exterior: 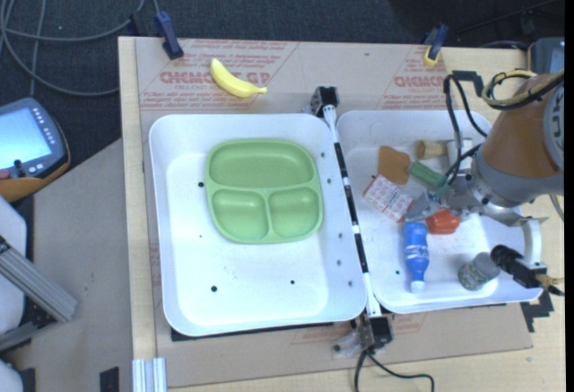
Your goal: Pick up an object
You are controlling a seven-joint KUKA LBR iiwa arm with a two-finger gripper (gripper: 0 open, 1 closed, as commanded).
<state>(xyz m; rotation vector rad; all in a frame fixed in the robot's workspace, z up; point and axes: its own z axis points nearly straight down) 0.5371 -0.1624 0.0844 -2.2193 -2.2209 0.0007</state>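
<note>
Orange object (443, 222) sits right under my gripper (446, 202) in the right bin (395, 296); can't tell its state.

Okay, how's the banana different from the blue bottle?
The banana is yellow and curved; the blue bottle is straight, with a white cap end. The banana lies on the cardboard outside both bins, behind the left bin; the bottle lies inside the right bin, among other items near the arm. Both lie flat on their sides.
</note>
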